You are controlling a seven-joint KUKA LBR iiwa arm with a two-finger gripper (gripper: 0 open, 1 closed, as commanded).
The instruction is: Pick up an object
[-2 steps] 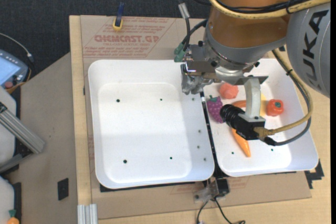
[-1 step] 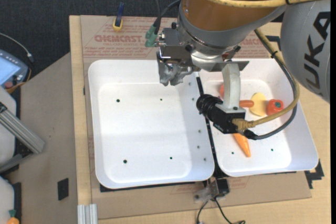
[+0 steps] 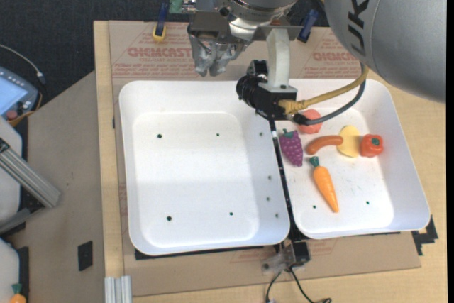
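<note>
Your carrot (image 3: 325, 185) lies in the right bin (image 3: 397, 188), just below the grape bunch (image 3: 291, 147). It looks light, stiff and slick; grip its thick middle. The gripper (image 3: 213, 60) hangs beyond the bins, grasp unreadable.

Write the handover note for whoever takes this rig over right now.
Pincer: hanging above the back rim of the left bin, over the cardboard; nothing visible between its fingers. Whether it is open or shut cannot be told.
Things: all in the right bin. Purple grapes by the divider, sausage, yellow piece beside the tomato, carrot nearer the front, a pink piece partly under the cable.
Done: nothing picked.
Left: move the pincer over the right bin, grasp one object, lift it.
</note>
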